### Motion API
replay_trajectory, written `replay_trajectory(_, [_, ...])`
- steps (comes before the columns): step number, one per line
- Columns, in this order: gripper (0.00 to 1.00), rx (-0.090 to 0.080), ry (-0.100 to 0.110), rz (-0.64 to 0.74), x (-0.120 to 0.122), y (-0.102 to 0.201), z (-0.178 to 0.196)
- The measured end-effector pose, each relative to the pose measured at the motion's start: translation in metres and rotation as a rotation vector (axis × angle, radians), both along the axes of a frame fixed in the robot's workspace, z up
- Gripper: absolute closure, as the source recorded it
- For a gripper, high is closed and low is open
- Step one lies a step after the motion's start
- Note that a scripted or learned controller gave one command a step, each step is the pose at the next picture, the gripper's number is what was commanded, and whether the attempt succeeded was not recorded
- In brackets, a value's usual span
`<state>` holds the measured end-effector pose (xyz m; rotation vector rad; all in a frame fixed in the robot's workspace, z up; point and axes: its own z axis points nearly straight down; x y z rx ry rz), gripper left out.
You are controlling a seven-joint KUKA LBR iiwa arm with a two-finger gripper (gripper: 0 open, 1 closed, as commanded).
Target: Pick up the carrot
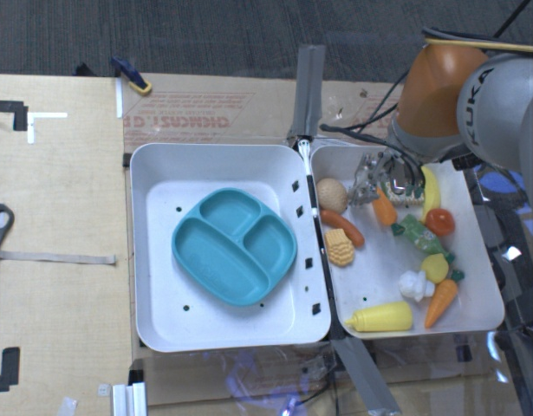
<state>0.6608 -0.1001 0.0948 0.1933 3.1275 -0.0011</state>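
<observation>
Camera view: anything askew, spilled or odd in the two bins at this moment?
Nothing looks spilled or damaged. The blue divided plate lies skewed in the left bin. The right bin holds jumbled toy food, including two carrots: one under the gripper, another near the front corner.

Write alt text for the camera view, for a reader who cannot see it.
A grey robot arm with an orange band reaches from the right, its gripper low over a small orange toy carrot in the right white bin, among toy foods including a second carrot and a yellow bottle. The left white bin holds a blue divided plastic plate.
</observation>
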Motion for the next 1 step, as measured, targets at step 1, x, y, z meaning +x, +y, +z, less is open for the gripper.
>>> replay_trajectory(1, [1.00,0.003,0.003,-0.632,-0.0458,0.0241,0.0980])
